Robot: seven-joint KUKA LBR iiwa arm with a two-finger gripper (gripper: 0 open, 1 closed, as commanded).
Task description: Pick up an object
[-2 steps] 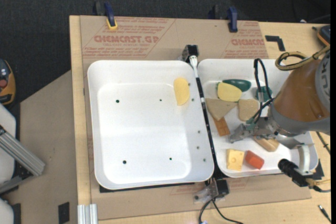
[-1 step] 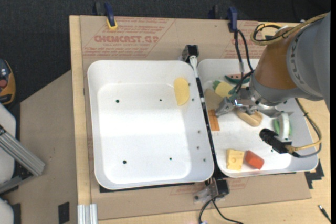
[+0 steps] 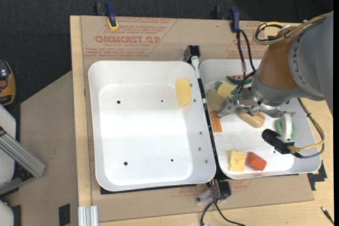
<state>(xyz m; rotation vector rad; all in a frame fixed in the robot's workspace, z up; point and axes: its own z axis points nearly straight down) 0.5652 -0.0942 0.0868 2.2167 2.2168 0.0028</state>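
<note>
The grey arm with its orange band reaches in from the right, and my gripper [image 3: 234,107] is low over the upper left part of the right bin [image 3: 275,169]. A tan wooden block [image 3: 253,118] lies just right of the gripper, and a brown-orange stick [image 3: 215,122] lies just left of it by the bin wall. A yellow-green piece [image 3: 225,89] and a tan piece [image 3: 213,97] sit behind the gripper. I see nothing clearly held.
A yellow cheese wedge [image 3: 237,160] and a red piece [image 3: 257,162] lie at the right bin's front. A green and white object [image 3: 286,125] sits under the arm. A yellow oval [image 3: 183,92] rests in the left bin [image 3: 106,129] near the divider.
</note>
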